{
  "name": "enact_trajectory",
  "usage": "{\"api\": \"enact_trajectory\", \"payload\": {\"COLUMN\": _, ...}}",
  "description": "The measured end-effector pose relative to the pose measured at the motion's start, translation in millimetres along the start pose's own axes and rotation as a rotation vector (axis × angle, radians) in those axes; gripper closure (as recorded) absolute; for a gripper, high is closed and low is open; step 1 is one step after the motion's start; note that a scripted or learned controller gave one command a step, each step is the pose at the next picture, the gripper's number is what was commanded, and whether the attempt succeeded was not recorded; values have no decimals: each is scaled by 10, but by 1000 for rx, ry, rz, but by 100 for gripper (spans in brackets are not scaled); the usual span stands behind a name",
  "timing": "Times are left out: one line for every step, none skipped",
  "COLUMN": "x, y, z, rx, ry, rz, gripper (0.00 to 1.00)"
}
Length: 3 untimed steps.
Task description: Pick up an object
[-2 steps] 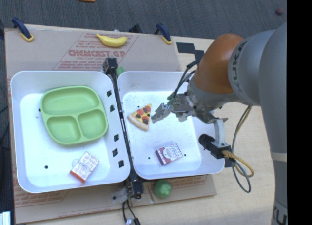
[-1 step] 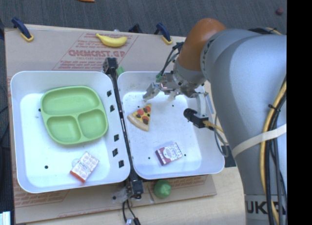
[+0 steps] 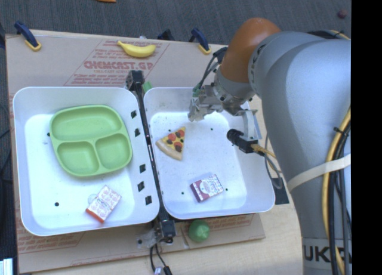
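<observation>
Overhead, gripper (image 3: 197, 113) hangs in right bin (image 3: 253, 199), finger state impossible to tell; pizza slice (image 3: 173, 142) lies just below-left; off-centre descent risks nudging slice aside, closing on nothing.

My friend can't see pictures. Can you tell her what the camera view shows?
A grey robot arm's hand hovers over the right white bin, near a toy pizza slice and a small carton. The left bin holds a green divided plate and a snack packet.

glossy white plastic bins (image 3: 24, 166), matt cardboard (image 3: 71, 59)
</observation>
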<state>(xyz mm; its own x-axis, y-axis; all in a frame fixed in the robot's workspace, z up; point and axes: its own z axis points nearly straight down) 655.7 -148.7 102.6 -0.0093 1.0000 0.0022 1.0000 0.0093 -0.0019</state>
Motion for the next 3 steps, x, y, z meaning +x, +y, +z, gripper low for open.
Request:
{"api": "enact_trajectory", "payload": {"x": 2, "y": -1, "z": 2, "rx": 1, "ry": 0, "rz": -1, "gripper": 0}}
{"api": "enact_trajectory", "payload": {"x": 7, "y": 6, "z": -106, "rx": 0, "ry": 1, "rz": -4, "gripper": 100}}
{"api": "enact_trajectory", "payload": {"x": 10, "y": 5, "z": -104, "rx": 1, "ry": 1, "rz": -5, "gripper": 0}}
